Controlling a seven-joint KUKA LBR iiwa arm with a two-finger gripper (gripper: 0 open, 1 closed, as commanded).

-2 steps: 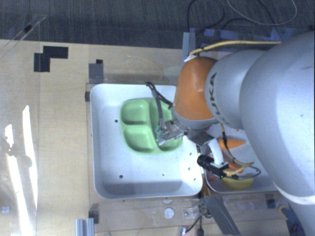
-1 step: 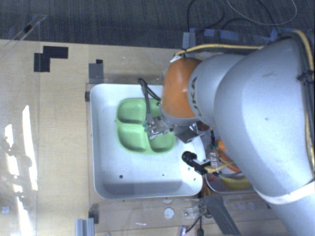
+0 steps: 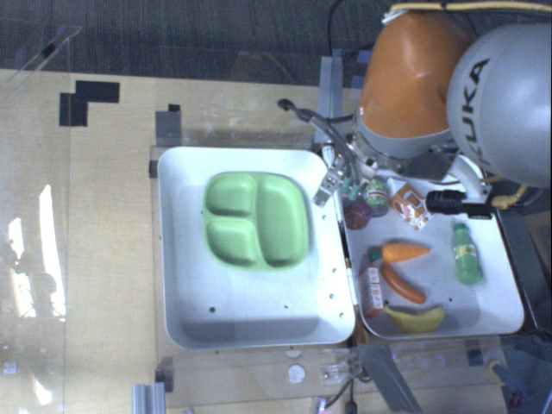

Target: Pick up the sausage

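Looking down on the tabletop (image 3: pixel 103 231), I see the sausage (image 3: pixel 403 284) lying in the right bin (image 3: pixel 504 309), slanted, just below the carrot (image 3: pixel 404 252) and just above the banana (image 3: pixel 413 317). A small red-labelled packet (image 3: pixel 374 291) lies to its left against the bin's wall, and a green bottle (image 3: pixel 467 253) stands off to its right. The gripper (image 3: pixel 332 182) hangs over the seam between the two bins, near the upper corner, well apart from the sausage; I cannot tell how its jaws stand. A dark purple fruit (image 3: pixel 357 215) and a snack pack (image 3: pixel 410 205) sit near it. The left bin (image 3: pixel 185 309) holds a green divided plate (image 3: pixel 257 218).
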